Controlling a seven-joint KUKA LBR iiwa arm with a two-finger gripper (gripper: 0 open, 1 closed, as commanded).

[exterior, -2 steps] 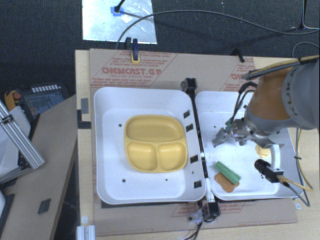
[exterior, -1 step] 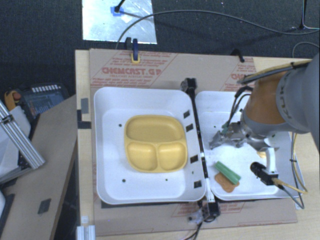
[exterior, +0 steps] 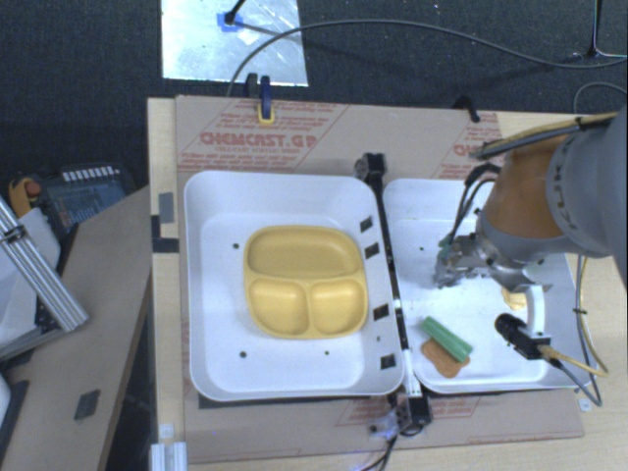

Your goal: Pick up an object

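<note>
Arm [exterior: 549,199] bent over right bin [exterior: 417,214], claw [exterior: 449,263] low above floor

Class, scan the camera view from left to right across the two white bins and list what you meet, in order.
Left bin → yellow divided tray → black divider between the bins → right bin → green block → gripper → grey arm.

The arm [exterior: 535,199] overhangs the right bin [exterior: 417,209], whose left floor lies open.

Single fixed camera above bench [exterior: 294,126], looking down aslant.
</note>
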